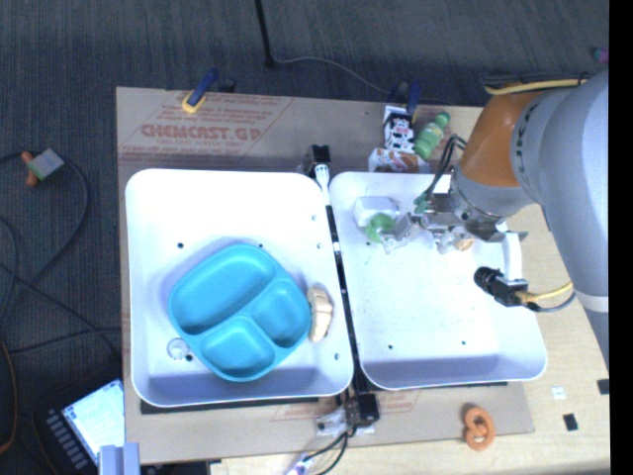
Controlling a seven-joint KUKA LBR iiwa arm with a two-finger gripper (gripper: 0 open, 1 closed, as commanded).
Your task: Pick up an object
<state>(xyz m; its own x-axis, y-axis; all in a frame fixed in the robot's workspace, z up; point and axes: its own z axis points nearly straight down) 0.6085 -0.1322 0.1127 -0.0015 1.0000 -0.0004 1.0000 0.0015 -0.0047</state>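
My gripper [398, 230] reaches into the back left corner of the right bin [445, 344], with the grey arm and its orange band [492, 151] coming in from the right. A small green object [379, 226] lies right at the gripper's tip, and a white object [373, 207] sits just behind it against the bin's back wall. The wrist hides how the green object sits against the gripper. In the left bin [158, 196] rests a blue divided plate [240, 310], with a beige piece [320, 312] at its right edge.
A small clear item [177, 348] lies by the plate's lower left. Behind the right bin stand a printed packet [397, 139] and a green toy [430, 137]. An orange ring [479, 426] lies on the bench in front. Blue clamps [201, 89] hold the board's back edge.
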